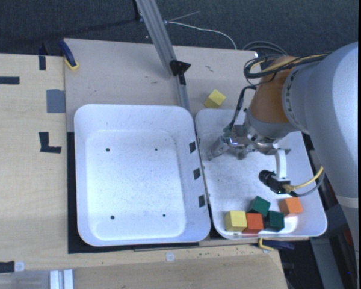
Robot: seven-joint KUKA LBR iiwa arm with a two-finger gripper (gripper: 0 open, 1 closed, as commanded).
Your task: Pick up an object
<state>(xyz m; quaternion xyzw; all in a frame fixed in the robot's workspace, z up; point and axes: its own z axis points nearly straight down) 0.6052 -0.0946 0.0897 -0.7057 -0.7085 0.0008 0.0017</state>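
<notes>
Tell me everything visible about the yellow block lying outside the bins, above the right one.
The yellow block is a small cube-like piece with a matte, plain yellow surface and no markings I can make out. It sits on the tan board just beyond the far rim of the right bin, turned at an angle to that rim rather than square with it. It looks apart from the rim. Nothing rests on it, and the gripper is down inside the bin, away from it.

One fixed overhead cam, slanted down, approx mid-range, both bins [138,116]
</notes>
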